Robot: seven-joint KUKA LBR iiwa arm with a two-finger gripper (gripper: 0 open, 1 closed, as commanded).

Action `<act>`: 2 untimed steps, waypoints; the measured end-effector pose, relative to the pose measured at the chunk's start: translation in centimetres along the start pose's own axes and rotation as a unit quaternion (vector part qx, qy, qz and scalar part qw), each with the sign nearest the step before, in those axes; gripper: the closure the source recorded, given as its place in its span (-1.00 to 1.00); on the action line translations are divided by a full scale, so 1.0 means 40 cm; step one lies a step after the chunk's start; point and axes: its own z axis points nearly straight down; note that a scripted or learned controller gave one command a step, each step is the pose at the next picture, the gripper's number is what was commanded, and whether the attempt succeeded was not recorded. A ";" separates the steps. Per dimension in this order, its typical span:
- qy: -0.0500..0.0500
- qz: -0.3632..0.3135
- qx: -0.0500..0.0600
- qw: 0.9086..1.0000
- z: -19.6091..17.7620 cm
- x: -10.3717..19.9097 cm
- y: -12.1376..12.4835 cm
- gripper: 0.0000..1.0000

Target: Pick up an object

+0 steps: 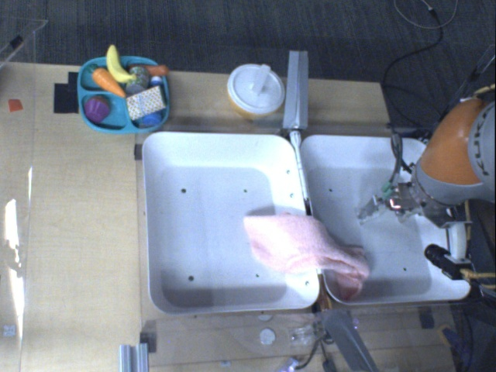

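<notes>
Two shallow white bins sit side by side on a pale wooden bench, and a pink cloth (306, 248) lies draped across the divider between them, most of it in the left bin (194, 208), one bunched end spilling into the right bin (349, 184). The grey arm's gripper (380, 205) hangs above the right bin floor, well apart from the cloth; whether it is parted or closed cannot be told, and nothing is seen in it. The cloth looks soft, light and limp, likely to sag and fold when lifted, so a pinch on the raised, bunched end seems the surest hold. Beyond the bins stand a blue tray of toy food (124, 93) and a lidded white cup (256, 90); dark carpet lies behind.
</notes>
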 end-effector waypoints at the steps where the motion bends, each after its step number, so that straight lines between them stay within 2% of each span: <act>1: -0.002 -0.002 -0.007 1.000 -0.035 0.001 0.012 1.00; 2: -0.002 -0.002 -0.007 1.000 -0.035 0.001 0.012 -1.00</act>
